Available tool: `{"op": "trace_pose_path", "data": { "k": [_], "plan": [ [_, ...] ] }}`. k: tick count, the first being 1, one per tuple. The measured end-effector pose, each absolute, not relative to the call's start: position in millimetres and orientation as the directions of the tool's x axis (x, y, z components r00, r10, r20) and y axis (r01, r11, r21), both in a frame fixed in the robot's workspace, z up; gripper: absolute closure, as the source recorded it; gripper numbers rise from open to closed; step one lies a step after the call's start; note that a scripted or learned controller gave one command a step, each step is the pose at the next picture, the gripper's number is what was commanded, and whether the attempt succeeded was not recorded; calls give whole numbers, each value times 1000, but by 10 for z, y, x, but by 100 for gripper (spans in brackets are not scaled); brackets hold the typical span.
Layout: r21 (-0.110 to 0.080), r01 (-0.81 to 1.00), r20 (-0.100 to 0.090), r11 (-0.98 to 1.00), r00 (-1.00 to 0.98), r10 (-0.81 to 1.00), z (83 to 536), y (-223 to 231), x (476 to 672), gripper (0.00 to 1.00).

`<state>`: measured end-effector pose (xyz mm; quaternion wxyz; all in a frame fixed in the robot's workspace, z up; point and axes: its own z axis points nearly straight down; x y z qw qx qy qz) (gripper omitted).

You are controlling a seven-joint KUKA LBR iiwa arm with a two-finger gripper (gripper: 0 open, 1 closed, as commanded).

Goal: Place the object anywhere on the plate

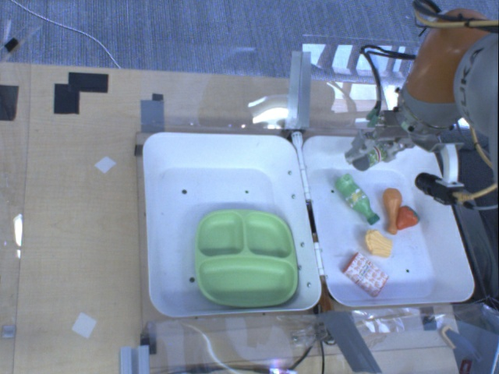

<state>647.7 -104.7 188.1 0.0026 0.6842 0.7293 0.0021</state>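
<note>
- Gripper (365,153) hangs over the far part of the right bin (444,283), above the green bottle (356,197); whether it holds anything, I cannot tell.
- Green bottle lies flat, well apart from the green plate (245,257) in the left bin (168,209).
- It seems light, stiff and smooth; grasping across its middle is probably best.

No readable writing anywhere.
The red-and-white packet (366,274) near the right bin's front carries a printed pattern, too small to read.
</note>
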Motion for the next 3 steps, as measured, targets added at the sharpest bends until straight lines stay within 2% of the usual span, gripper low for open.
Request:
{"op": "trace_pose_path", "data": {
  "k": [1, 2, 3],
  "plan": [
    [12, 988, 1, -151, 151, 988, 1196, -1167, 6245, 100],
    [5, 999, 0, -33, 33, 999, 1909, -637, 5892, 100],
    [3, 992, 1, 128, -128, 992, 2219, 206, 5056, 100]
  ]
}}
